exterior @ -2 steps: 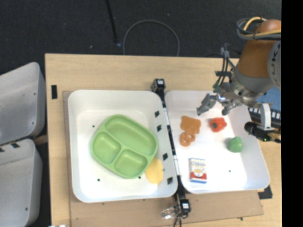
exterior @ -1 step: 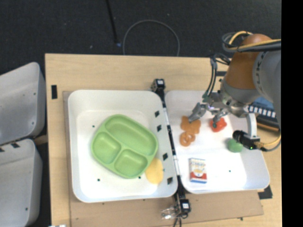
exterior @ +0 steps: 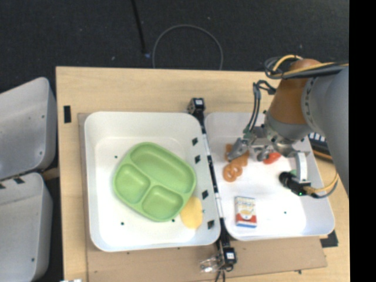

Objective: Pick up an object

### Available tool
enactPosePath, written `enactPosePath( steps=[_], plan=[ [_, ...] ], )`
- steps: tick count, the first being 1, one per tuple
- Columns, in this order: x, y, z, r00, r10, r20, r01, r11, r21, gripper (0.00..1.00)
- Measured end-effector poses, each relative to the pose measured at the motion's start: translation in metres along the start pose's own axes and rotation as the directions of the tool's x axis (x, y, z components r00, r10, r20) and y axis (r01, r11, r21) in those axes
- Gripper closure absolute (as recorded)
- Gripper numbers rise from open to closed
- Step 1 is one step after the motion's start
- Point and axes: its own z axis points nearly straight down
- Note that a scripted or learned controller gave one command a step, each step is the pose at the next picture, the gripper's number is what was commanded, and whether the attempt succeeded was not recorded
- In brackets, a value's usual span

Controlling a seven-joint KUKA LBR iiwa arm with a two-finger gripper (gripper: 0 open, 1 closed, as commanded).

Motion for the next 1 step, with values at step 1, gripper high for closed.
enactPosePath(
  steps=[1],
  plan=[
    [-0.0005,0.0006,-0.0128,1.000,0.002,-0.001,-0.002,1.000,-0.003,1.00]
  ],
)
